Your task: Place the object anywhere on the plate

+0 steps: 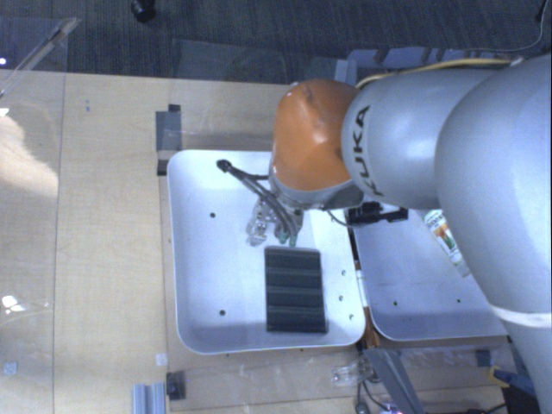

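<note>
Honestly, from where I stand it is hard to read. The pincer [274,218] hangs low in the left bin [194,257], tucked beneath the arm [414,145] and its orange band, and I cannot tell whether it is spread or pressed together. Right at its tip, touching or nearly touching it, lies a small pale object [257,229], glinting and blurred. I take that for the thing to be moved. Just below it on the bin floor sits a dark ribbed slab [296,290], flat and rectangular, which I'd guess serves as the plate.

The little piece looks light, and its shine suggests a hard, slick surface that could squirt out of a careless pinch. Its shape is too blurred to pick a sure spot, so I'd take it across its narrowest middle, squarely and low.

Over in the right bin [414,309], a labelled tube [444,235] lies half hidden behind the arm. The worktop [103,257] around the bins is pale wood.
</note>
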Controlling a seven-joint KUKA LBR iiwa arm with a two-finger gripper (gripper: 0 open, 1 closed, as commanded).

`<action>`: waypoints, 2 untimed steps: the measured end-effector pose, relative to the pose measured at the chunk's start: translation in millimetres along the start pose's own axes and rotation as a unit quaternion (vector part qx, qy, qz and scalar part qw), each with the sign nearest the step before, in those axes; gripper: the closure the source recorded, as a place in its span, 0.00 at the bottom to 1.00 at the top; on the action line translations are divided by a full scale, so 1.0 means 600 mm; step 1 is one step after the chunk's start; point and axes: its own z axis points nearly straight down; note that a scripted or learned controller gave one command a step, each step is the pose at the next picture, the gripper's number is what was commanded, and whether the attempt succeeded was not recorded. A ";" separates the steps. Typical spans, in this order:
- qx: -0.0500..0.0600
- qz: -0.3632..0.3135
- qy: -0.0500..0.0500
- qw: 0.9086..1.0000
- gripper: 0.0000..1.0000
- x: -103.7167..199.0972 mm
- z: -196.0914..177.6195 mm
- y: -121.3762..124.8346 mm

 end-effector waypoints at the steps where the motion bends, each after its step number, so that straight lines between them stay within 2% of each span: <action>1: -0.005 -0.058 -0.006 0.998 1.00 0.140 0.054 0.069; 2: -0.001 -0.159 -0.001 0.987 1.00 0.041 -0.055 0.134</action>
